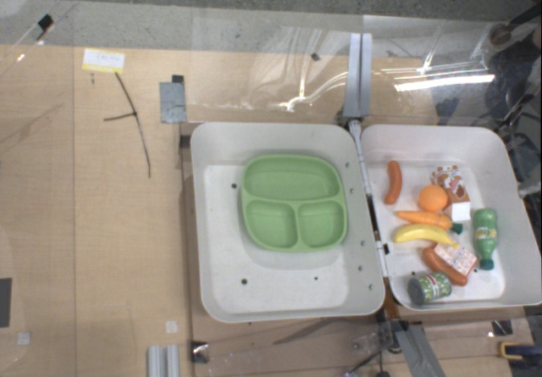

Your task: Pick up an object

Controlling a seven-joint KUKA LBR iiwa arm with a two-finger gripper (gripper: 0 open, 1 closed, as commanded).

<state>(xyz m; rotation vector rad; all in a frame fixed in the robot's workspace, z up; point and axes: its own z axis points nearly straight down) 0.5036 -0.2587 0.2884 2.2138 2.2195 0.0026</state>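
**On the table: two bins, toy food in the right one**

On the table [85,223], two shallow white bins sit side by side, touching along their inner edges. The left bin [279,299] holds a green divided plate [294,202], lying flat slightly toward 12 o'clock of the bin's centre, with three compartments.

The right bin [500,146] holds the candidate objects, clustered together:
- An orange [433,198] near the centre.
- A reddish sausage [393,182] at 10 o'clock of the orange, apart from it.
- A patterned packet [447,178] at 1 o'clock, touching or just beside the orange.
- A carrot [423,218] just beside the orange at 6 o'clock, with a banana [423,235] directly below it.
- A small white block [460,213] at 4 o'clock of the orange.
- A green bottle [484,235] at 4 o'clock, near the bin's right wall.
- A red-and-white packet [457,261] at 5 o'clock of the banana, lying over a second sausage.
- A green-labelled can [430,287] on its side at the bin's 7 o'clock edge.

The state of the pincer cannot be told.
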